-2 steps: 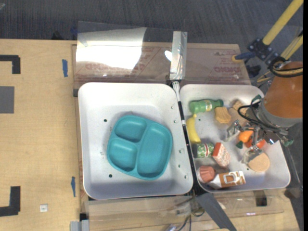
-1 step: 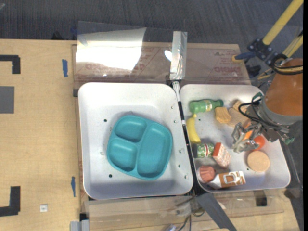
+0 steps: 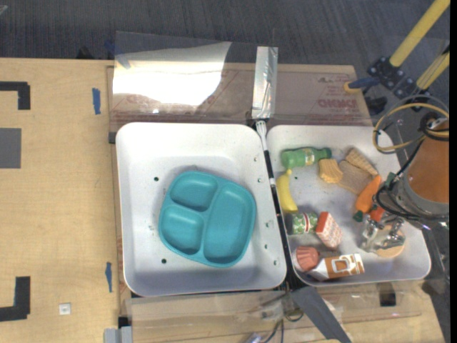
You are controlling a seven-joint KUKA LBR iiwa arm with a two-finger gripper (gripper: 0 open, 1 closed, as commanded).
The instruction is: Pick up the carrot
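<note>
The carrot is orange and lies at a slant in the right part of the right bin, its lower tip pointing to the front left. My gripper hangs just in front of that lower tip, over a round tan item on the bin floor. The arm's orange band rises to the right of the carrot. Nothing of the carrot sits inside the gripper.
The right bin also holds a green bottle, a banana, bread pieces, a small can, a red box, an orange carton and a pink cup. The left bin bears a teal divided plate.
</note>
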